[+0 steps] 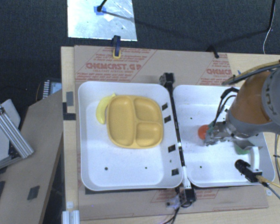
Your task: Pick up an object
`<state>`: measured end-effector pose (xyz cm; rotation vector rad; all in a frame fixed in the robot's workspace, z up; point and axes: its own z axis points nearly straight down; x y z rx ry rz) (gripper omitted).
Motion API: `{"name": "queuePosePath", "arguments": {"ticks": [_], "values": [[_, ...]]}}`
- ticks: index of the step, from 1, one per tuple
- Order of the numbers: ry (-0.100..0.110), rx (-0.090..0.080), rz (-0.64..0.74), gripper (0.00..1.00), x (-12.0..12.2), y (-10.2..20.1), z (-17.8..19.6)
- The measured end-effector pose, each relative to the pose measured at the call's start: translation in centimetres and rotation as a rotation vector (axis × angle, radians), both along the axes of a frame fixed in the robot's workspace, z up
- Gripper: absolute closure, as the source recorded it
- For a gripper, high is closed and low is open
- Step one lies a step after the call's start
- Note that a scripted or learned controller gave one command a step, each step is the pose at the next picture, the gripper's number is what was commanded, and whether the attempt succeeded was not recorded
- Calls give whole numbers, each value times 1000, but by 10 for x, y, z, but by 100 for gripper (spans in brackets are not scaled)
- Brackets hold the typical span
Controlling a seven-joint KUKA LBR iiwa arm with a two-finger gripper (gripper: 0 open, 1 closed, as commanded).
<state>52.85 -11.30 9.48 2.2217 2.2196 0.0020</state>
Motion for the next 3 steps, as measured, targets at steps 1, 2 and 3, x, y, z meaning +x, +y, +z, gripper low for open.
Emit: {"name": "queuePosePath", "arguments": {"ticks": [1, 2, 3], "values": [[-4, -1, 3, 100, -8, 2, 51], [-4, -1, 5, 100, -6, -1, 94], [-7, -2, 6, 100, -2, 0, 159]]}}
